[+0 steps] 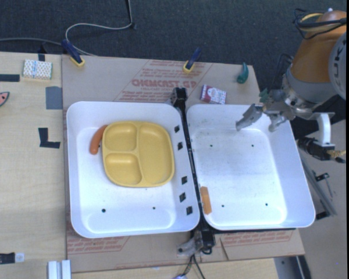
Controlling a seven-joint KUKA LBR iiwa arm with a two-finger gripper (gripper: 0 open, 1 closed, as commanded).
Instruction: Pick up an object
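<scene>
Pincer (260, 118), apparently spread and empty, poised above the right bin (291, 173) rim; orange sausage-like piece (205, 200) lies opposite, ungrasped.

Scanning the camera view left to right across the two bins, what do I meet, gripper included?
Orange sausage-shaped piece → yellow divided plate → small orange piece by the right bin's left wall → gripper over that bin's far right corner.

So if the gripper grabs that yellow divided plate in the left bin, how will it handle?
The yellow divided plate looks like rigid plastic, so probably stiff and light. It lies flat and wide, so its low rim may slip from the fingers.
</scene>
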